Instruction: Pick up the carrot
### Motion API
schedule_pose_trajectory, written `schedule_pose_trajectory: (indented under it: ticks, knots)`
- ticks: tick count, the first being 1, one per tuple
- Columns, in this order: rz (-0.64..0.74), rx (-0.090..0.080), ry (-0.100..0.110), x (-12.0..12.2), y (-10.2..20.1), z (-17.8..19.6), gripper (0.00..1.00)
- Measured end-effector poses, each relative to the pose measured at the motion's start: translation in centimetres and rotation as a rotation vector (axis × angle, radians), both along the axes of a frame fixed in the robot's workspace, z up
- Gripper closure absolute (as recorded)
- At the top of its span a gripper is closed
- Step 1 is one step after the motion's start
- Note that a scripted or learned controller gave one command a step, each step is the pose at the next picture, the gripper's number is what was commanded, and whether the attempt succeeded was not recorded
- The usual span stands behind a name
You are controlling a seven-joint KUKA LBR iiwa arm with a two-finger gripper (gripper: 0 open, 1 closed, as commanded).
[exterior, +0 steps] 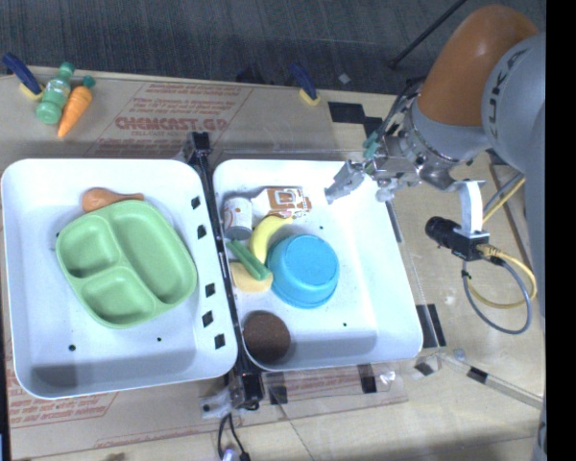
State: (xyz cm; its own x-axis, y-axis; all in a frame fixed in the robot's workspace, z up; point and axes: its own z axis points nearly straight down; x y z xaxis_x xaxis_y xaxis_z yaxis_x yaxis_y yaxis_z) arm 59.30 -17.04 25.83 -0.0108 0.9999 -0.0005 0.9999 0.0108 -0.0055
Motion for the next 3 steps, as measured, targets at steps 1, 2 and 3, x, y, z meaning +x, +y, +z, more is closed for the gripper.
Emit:
schedule_pose_trajectory:
  ticks: [1,2,3]
  knots:
    - [0.334,0.003,0.004,-3.4,9.5,-6.8,0.00]
    - [0.255,0.000,-0.009,-0.6,6.6,-16.4,0.00]
    - [0.267,-0.001,-0.002,-0.6,6.6,-15.3,1.00]
